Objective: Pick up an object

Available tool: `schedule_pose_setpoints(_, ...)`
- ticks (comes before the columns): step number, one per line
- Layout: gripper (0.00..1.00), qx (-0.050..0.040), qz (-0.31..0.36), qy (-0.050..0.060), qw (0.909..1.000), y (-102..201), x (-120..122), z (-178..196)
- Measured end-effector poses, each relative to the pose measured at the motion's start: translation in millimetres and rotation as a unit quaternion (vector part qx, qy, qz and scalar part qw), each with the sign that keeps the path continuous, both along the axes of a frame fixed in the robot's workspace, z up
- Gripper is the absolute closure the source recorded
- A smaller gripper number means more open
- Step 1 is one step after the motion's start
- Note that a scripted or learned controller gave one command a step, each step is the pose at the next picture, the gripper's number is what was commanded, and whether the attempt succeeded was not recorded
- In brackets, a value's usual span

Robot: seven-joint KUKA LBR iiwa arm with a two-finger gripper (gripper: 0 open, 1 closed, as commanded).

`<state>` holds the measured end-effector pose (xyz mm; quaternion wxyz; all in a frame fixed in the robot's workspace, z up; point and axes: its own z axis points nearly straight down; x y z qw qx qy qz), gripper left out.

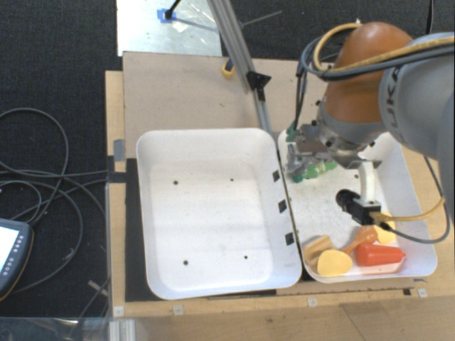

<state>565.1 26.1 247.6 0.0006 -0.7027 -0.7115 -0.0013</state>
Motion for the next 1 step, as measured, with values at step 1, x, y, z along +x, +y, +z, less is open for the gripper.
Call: schedule_pose_setpoints(1,1.00,0.0002,0.000,0.000,1.0000,61.5,-1.4,0.6)
